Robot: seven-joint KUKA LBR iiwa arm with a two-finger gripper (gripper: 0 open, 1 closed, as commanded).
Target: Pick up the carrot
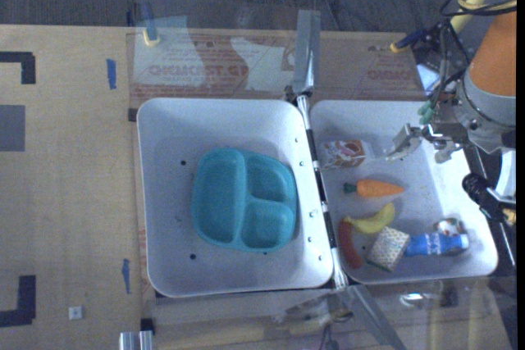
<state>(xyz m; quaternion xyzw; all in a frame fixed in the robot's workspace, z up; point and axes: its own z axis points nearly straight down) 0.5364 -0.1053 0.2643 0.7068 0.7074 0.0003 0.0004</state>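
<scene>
The carrot point(380, 188) is orange with a green stub at its left end. It lies flat near the middle of the right bin point(449, 193), pointing right. My gripper point(404, 142) hangs over the back half of that bin, a little up and to the right of the carrot and apart from it. The grey arm with its orange band point(499, 53) comes in from the right edge. I see nothing held by the gripper.
A yellow banana point(373, 219), a red pepper point(349, 244), a small patterned box point(387, 248) and a blue bottle point(439, 243) lie in front of the carrot. A round red-and-white packet point(343, 152) sits behind it. The left bin point(164, 143) holds a teal divided plate point(244, 199).
</scene>
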